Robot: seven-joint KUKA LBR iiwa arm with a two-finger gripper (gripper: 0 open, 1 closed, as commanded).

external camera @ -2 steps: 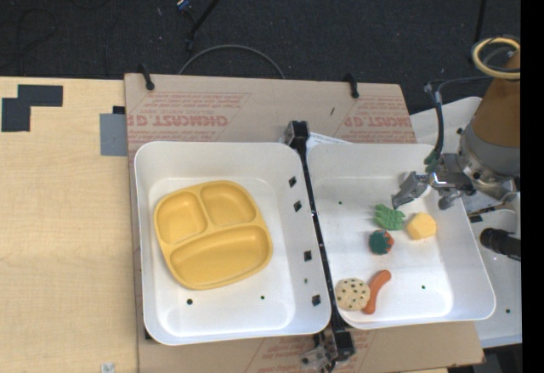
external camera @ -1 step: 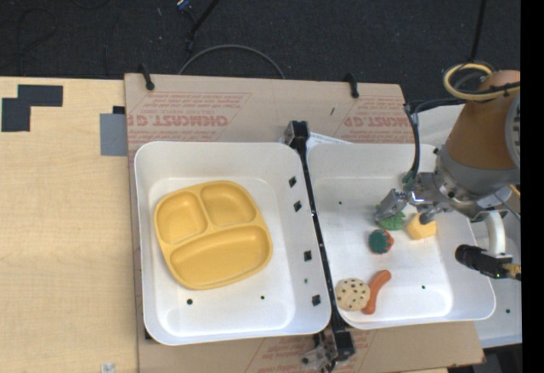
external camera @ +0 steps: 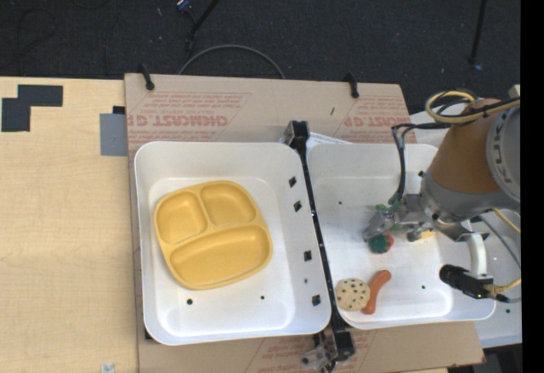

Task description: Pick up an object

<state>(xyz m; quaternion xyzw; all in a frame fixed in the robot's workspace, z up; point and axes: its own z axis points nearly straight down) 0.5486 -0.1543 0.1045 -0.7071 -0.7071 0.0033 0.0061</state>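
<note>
Two white bins; in the right bin (external camera: 425, 172) the gripper (external camera: 384, 227) hangs low over a small green-and-red object (external camera: 380, 242); whether it grips, I cannot tell; reaching stage, likely; next needs a firm close, then lift.

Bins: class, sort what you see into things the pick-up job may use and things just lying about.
Job:
gripper
green toy below it
cookie
orange stick
right bin

Lying about:
yellow tray
left bin
cardboard
</note>
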